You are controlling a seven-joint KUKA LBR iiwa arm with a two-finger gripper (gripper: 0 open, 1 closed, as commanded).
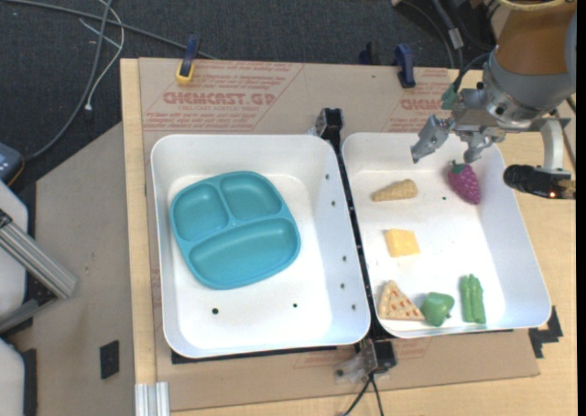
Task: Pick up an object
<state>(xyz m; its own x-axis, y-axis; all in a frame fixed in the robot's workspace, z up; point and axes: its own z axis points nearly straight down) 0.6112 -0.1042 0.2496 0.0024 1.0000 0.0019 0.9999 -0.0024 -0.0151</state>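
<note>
The gripper (pixel 450 147) hangs over the far end of the right bin (pixel 522 249) with its two fingers spread apart and nothing between them. Just beside it, a little nearer the camera, lies a purple bunch of grapes (pixel 465 181), small and bumpy with a green stem on top. It rests on the white bin floor, not touching the fingers.

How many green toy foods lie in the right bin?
2. A green pepper lies near the front edge, beside the pizza slice. The green beans lie right of it. None seems hidden.
</note>
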